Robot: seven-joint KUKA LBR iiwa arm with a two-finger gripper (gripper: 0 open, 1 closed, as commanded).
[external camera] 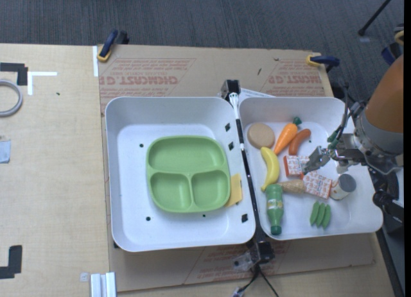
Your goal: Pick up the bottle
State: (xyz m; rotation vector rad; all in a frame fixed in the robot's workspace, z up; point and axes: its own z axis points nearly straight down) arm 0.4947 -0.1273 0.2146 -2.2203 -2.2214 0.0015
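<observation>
Where toys crowd, the bottle (pixel 274 208) lies in the right bin (pixel 359 225).

Green bottle (pixel 274 208) lying flat (right bin).

arm (pixel 385 119): grey body | orange band | tool (pixel 319 159): metallic fingers

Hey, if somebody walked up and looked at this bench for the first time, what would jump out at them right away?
The big green divided plate alone in the left bin catches the eye first. Next comes the right bin, with toy food crowded together: a banana, a carrot and the green bottle lying near its front left corner. The gripper hangs over the middle of that bin, above a red and white carton.
</observation>
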